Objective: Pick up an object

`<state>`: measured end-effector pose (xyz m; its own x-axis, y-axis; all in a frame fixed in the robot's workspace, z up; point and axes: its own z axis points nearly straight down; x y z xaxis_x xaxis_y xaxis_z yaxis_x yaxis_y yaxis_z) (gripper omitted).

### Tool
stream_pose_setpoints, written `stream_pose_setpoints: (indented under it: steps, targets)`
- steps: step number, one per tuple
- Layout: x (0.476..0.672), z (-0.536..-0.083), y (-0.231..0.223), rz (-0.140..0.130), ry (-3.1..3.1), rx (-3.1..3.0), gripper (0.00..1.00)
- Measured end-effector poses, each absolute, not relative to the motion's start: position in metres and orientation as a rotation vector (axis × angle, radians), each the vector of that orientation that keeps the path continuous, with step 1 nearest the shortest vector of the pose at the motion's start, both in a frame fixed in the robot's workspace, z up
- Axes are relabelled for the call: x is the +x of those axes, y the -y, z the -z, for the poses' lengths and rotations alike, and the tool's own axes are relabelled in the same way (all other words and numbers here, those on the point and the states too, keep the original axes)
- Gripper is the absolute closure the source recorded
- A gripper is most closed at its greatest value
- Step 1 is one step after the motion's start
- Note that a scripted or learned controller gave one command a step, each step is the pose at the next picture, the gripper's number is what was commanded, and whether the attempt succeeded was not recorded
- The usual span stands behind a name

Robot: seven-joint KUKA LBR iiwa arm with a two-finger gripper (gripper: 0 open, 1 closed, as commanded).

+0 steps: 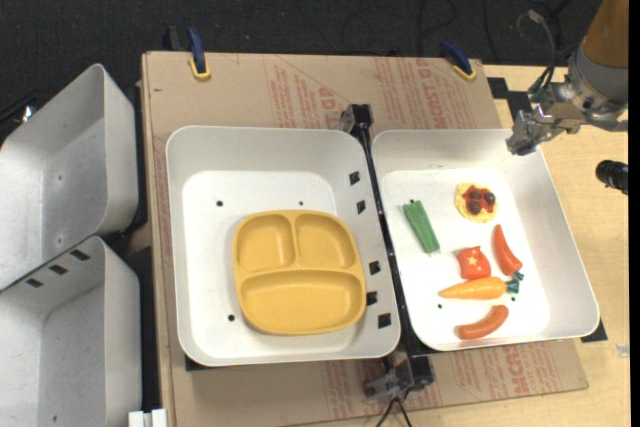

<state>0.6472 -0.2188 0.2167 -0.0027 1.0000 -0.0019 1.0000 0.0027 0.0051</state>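
The right bin (440, 165) holds several toy foods: a green pod (421, 225), a small round pizza (476, 201), a red chili (506, 250), a red tomato piece (474, 263), an orange carrot (475, 290) and a brown-red sausage (483, 322). My gripper (523, 136) hangs above the bin's far right corner, up and to the right of the pizza, apart from every piece. Nothing shows between its fingers.
The left bin (200, 165) bears a yellow divided tray (298, 271). Two spare white bins (60, 165) lean at the far left off the bench. A black divider (375, 215) runs between the two bins.
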Motion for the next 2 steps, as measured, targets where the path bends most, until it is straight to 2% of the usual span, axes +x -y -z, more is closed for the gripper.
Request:
stream_pose_setpoints:
  steps: [2]
  targets:
    - [0.632,-0.219,0.112,0.000,-2.230,2.215,1.00]
